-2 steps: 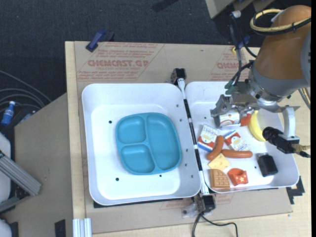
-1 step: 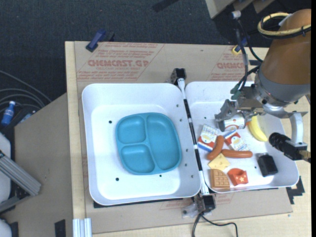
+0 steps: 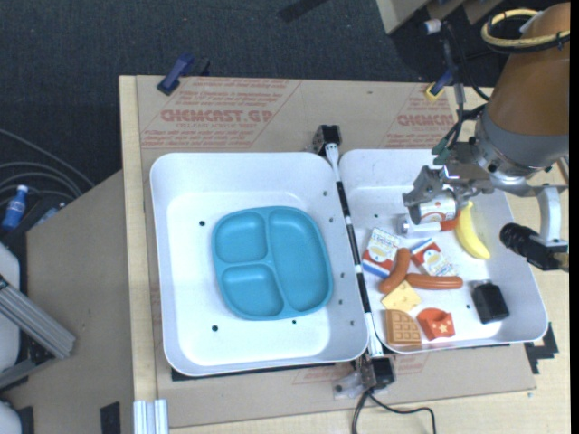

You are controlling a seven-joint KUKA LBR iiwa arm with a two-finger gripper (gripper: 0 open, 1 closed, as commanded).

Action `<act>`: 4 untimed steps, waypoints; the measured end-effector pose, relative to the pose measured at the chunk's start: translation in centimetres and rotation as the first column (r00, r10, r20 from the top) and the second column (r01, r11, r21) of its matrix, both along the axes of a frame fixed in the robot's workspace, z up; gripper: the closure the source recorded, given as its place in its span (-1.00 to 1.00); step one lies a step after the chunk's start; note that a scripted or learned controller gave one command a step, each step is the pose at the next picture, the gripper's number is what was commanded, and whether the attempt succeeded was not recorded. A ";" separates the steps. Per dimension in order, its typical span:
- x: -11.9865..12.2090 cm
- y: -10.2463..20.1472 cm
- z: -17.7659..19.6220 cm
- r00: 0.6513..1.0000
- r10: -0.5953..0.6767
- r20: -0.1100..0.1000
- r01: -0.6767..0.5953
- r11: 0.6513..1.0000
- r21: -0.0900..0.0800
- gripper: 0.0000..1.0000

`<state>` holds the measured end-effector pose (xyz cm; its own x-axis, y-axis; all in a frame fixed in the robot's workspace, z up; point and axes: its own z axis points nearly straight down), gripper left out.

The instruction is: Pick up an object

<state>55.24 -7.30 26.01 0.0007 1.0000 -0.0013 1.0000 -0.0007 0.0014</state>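
Blue is the divided plate (image 3: 271,262), which lies alone in the left bin (image 3: 181,174). On the brown board of the worktop (image 3: 136,242), behind the bins, red printed letters can be read: "CHEMCAST", and after it something like "G P"; the same print is repeated on the far right but it is partly hidden. A blue clip (image 3: 175,75) sits at the far left corner of the board.

In the right bin (image 3: 525,319) are many small toy foods. From left to right I see a small packet with red and blue (image 3: 380,247), a waffle (image 3: 402,327), a sausage (image 3: 434,283) whose long axis runs left to right, a red piece (image 3: 438,323), a yellow banana (image 3: 470,231) which lies with its long axis from far to near, and a black block (image 3: 489,301). The writing on the packets is too small to read.

The pincer (image 3: 431,199) hangs low over the far part of the right bin, with a white and red thing directly under it. Whether its parts are wide or narrow I cannot tell, and I cannot say that it holds anything. The banana is just to the right of the pincer and a little nearer; the sausage is nearer, almost straight below it in the view. I judge the thing under the pincer is the likely target, so the coming move probably needs only a short descent.
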 end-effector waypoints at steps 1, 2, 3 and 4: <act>-2.9 7.6 0.0 1.000 0.002 -0.005 -0.002 1.000 0.003 1.00; -7.4 4.4 1.6 1.000 0.000 -0.005 0.000 1.000 0.002 1.00; -5.9 3.5 0.7 1.000 0.000 -0.002 0.000 1.000 0.001 1.00; -5.1 3.8 0.6 1.000 0.001 -0.001 -0.001 1.000 0.001 1.00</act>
